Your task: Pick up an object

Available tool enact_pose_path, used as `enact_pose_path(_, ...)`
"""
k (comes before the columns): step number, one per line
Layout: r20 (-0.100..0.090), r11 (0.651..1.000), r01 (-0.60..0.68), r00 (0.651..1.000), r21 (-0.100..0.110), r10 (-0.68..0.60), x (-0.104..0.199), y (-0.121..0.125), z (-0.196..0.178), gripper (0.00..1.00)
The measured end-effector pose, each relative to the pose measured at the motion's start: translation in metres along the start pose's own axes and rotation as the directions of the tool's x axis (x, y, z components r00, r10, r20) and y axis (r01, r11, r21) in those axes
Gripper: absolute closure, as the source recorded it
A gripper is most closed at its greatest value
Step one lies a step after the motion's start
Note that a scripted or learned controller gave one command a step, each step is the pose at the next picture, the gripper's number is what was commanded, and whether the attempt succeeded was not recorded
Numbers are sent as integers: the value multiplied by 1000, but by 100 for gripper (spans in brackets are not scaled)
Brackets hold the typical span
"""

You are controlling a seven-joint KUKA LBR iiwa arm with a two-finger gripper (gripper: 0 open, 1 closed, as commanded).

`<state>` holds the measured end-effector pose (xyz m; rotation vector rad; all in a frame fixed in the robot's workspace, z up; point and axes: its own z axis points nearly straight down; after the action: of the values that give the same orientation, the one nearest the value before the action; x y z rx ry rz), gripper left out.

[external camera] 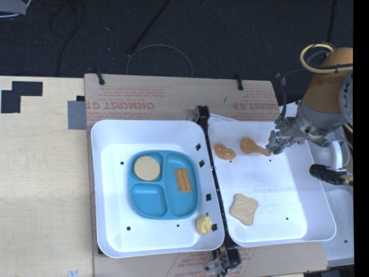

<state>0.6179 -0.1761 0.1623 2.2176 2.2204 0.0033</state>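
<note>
So far nothing is lifted: in the left bin (109, 137) the blue divided tray (164, 209) lies with a round cracker (146, 168) and a wafer (183, 180) in its compartments, and a small yellow piece (203, 224) sits by that bin's lower right corner. Moving right — a pretzel (225, 152) and a slice of toast (244, 209) lie loose in the right bin (300, 212), and my gripper (275, 143) is down at the handle end of the tan spoon-shaped piece (251, 147), near or touching it. Whether it is clenched or released I cannot tell, so the grasp and the lift are, I judge, not yet done.
</note>
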Motion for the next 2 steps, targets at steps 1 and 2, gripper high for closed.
enact_pose_path(1, 0, 1000, 0, 1000, 2, 0, -2, 1, -42, 100)
enact_pose_path(2, 0, 1000, 1, 1000, 0, -1, -4, 2, -96, 100)
